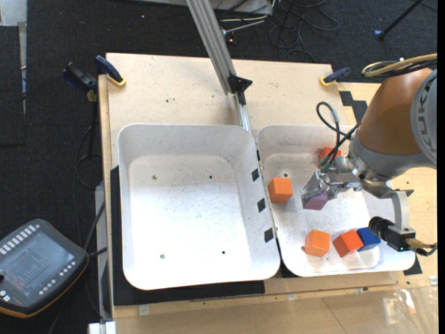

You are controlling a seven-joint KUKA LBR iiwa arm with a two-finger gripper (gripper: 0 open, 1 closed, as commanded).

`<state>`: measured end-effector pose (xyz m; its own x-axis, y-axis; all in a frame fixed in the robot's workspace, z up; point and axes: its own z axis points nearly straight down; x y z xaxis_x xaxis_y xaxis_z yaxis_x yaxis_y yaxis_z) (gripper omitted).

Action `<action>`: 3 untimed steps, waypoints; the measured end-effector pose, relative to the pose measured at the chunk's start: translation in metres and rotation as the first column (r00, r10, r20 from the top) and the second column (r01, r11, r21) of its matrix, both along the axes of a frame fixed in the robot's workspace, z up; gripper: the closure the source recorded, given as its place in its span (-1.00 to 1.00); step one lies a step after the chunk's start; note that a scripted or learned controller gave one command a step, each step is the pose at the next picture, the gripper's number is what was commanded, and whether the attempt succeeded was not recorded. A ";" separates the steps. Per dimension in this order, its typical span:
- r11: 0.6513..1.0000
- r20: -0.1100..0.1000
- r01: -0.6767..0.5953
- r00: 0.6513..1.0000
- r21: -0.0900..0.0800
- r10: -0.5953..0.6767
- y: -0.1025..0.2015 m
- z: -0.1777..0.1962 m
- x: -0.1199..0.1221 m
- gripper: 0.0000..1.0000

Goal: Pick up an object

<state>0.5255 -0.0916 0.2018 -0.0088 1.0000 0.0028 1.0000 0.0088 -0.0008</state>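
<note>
Two white bins, right bin (292, 141) holding coloured blocks, end effector (316, 190) closed on purple block (316, 200)

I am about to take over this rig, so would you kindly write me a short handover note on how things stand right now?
Gripper: low in the right bin, at the purple block; finger state and grasp unclear.
Objects: orange cube left of it; orange cube, red block and blue block near the front edge; another red-orange piece partly hidden behind the wrist.
Done: approach.
Left: confirm a grasp, then lift.
</note>
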 end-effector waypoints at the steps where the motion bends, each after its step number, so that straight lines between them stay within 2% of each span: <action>1: 1.000 0.001 -0.001 1.000 -0.001 0.001 0.063 0.008 0.010 1.00; 3: 1.000 0.001 0.001 1.000 -0.001 -0.001 0.166 0.032 0.005 1.00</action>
